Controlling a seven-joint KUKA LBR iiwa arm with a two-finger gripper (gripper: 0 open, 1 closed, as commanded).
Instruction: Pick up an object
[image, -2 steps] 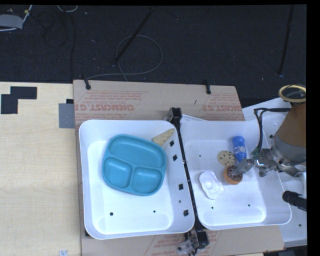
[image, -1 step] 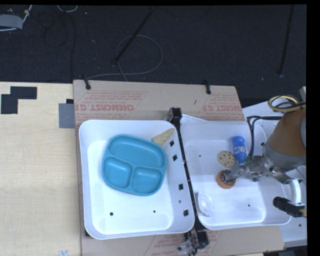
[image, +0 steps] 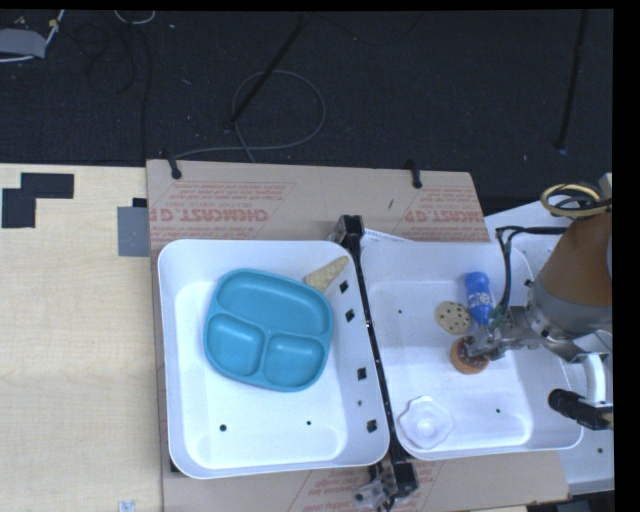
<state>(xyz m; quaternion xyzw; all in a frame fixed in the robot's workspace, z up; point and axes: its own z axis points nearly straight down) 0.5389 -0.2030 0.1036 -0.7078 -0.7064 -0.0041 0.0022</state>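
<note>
Two white bins, arm reaching into the right one.

Left white bin (image: 190, 420): blue three-compartment plastic plate (image: 268, 329), tan wedge (image: 326, 272) at its upper right. Right white bin (image: 400, 400): clear lidded cup (image: 424, 421), speckled cookie (image: 452, 317), blue bottle (image: 477, 296), and the gripper (image: 482, 345) low over a round brown disc (image: 469, 358); its grip cannot be told.

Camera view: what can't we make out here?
- Hand: its tip is a small dark blur over the brown disc; contact or grip can't be judged.
- Brown disc: partly covered by the hand, so what it is stays unclear.
- Tan piece: its lower end is tucked behind the blue tray.
- Arm: cut off by the right edge.
- White item: blends with the right bin; shape unclear.
</note>
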